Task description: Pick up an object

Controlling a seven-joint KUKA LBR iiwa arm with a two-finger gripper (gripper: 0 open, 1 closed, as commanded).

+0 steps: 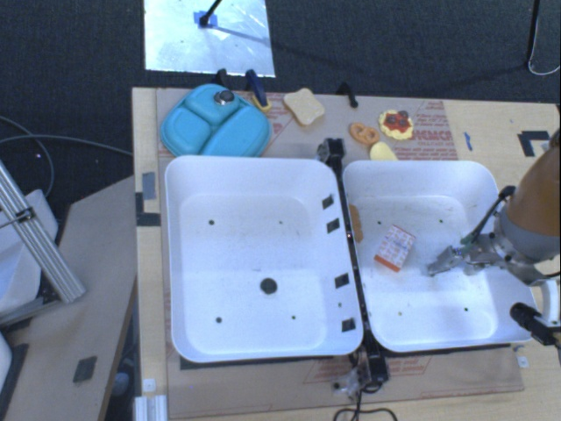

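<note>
A small orange-and-white box lies in the right bin, a little left of its middle. My gripper hangs low over the floor of this bin, just right of the box and apart from it, with nothing seen in its grasp. The arm reaches in over the bin's right rim. A thin orange object lies along the right bin's left wall. In the left bin a small dark disc rests on the floor.
Behind the bins on the bench lie a blue divided plate, a toast slice, a pretzel, a small tart and a yellow piece. A black hinge strip separates the bins.
</note>
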